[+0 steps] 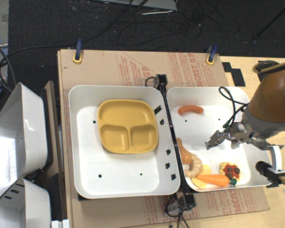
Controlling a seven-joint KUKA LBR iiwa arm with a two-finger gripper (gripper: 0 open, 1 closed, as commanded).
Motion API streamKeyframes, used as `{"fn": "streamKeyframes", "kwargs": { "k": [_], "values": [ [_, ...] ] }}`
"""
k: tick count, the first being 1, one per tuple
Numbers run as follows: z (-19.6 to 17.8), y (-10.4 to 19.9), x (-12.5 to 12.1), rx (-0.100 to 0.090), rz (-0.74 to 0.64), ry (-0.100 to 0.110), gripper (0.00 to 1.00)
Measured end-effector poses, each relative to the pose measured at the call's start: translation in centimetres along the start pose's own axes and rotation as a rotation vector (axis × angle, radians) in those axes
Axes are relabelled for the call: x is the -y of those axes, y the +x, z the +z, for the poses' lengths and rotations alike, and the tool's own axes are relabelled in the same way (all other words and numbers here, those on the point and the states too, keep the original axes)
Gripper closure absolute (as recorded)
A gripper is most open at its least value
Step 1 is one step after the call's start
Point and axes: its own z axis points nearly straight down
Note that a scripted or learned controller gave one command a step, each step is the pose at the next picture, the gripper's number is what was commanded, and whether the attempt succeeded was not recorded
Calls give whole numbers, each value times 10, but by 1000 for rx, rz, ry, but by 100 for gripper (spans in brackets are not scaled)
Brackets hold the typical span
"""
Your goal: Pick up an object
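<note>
Nearest, a carrot [213, 179] lies along the right bin's [206, 99] front edge, beside a small pizza toy [230, 170]. Above them the claw [214, 142] hovers spread, pinching nothing. Farther back rests a sausage [190, 109]. The left bin [80, 127] carries a yellow tray [128, 126].

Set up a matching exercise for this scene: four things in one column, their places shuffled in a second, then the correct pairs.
Things:
1. yellow divided plate
2. sausage
3. carrot
4. claw

Places:
A. near the front edge of the right bin
B. in the left bin
C. over the middle of the right bin
D. near the back of the right bin

Pairs: 1-B, 2-D, 3-A, 4-C
</note>
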Motion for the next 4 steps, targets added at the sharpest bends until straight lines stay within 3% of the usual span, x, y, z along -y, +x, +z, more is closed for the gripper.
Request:
{"fn": "streamKeyframes", "kwargs": {
  "k": [1,2,3,4],
  "values": [
    [54,1,1,0,-1,0,0],
    [40,1,-1,0,1,-5,100],
    [-13,-5,-10,3,-5,-10,100],
    [-69,1,-3,2,-6,-10,100]
  ]
}}
